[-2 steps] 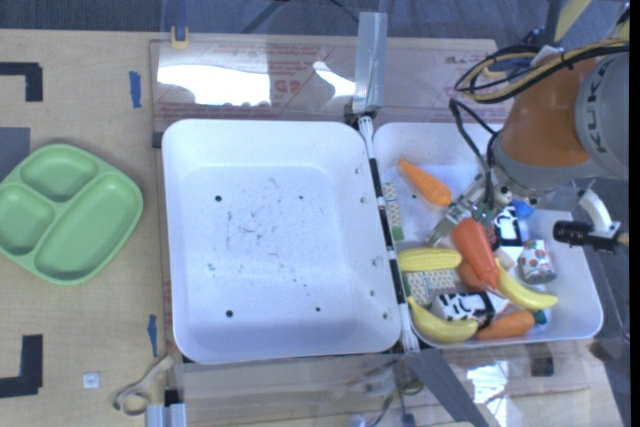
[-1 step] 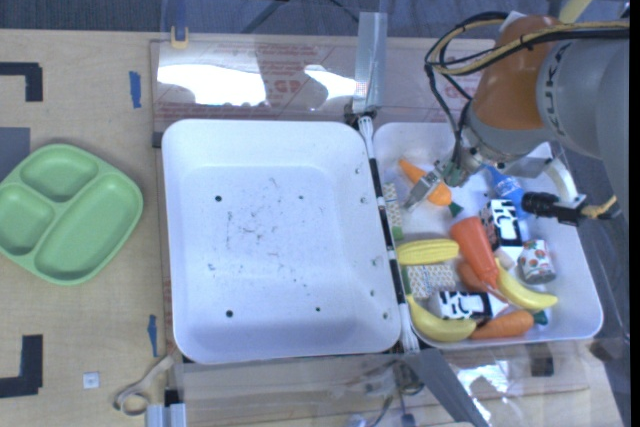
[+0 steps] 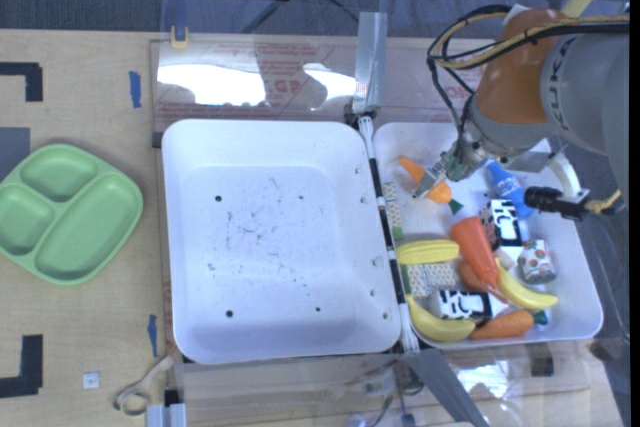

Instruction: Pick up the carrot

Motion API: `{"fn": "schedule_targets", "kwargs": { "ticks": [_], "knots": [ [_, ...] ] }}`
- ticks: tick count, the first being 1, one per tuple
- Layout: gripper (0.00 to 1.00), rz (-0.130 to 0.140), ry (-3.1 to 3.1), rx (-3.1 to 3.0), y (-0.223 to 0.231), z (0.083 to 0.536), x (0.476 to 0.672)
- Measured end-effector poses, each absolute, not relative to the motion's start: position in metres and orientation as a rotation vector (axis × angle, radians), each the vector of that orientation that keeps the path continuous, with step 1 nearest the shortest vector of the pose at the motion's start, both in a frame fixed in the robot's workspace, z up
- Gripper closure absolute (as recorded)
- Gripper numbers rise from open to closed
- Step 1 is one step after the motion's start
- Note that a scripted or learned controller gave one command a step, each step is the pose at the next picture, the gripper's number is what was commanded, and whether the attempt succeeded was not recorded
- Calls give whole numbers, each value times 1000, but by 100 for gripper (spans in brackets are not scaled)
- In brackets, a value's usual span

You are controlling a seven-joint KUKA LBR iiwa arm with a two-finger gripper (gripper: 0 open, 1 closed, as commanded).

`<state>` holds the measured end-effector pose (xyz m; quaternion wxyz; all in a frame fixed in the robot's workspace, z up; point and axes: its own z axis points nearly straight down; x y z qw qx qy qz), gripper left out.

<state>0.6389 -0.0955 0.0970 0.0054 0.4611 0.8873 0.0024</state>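
Observation:
A large orange carrot (image 3: 476, 253) with a green stub at its top lies slanted in the middle of the right bin (image 3: 588, 287). A smaller orange piece (image 3: 411, 168) lies at that bin's upper left, and more orange (image 3: 441, 194) shows just below the gripper tip. My gripper (image 3: 436, 179) is low in the bin, right over this small orange piece and up-left of the large carrot. The tip hides the middle of the piece, so contact cannot be judged.
The right bin also holds two bananas (image 3: 438, 325), a corn cob (image 3: 428, 252), a blue bottle (image 3: 503, 183), black-and-white packets (image 3: 503, 220) and another orange vegetable (image 3: 506, 323). The left bin (image 3: 270, 235) stands beside it. A green divided plate (image 3: 66, 212) sits at the far left.

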Motion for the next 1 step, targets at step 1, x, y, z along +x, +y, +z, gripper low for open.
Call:
{"fn": "schedule_targets", "kwargs": {
  "ticks": [1],
  "knots": [
    [100,1,2791,1435,-83,256,660]
  ]
}}
